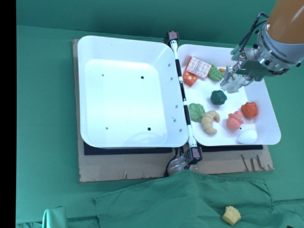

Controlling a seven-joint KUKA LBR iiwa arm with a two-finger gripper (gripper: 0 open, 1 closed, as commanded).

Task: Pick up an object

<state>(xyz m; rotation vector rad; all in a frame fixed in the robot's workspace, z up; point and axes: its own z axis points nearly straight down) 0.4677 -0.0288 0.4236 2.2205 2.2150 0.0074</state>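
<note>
Camera view, from above at a slant. Grey arm with orange band reaching in from the right; tool (231,83) hanging over the upper part of the right bin (270,122), just above and right of the dark green broccoli (218,97). Opening of the tool not readable at this angle; nothing visibly lifted clear of the bin floor. Task judged early: approach made, no grasp shown, lift left to do.

Candidate objects all in the right bin: red-and-white checked packet (198,67) and small red block (189,78) near the upper left corner; small green piece (216,73) beside them, just left of the tool; light green leaf (196,111) and tan croissant (210,121) by the centre divider; pink piece (234,120), orange-red pepper (249,109) and white egg (247,136) toward the lower right. Broccoli likeliest target by closeness, though uncertain: small, rounded, knobbly, standing apart from its neighbours.

Left bin (95,51) beside it on the surface.
</note>
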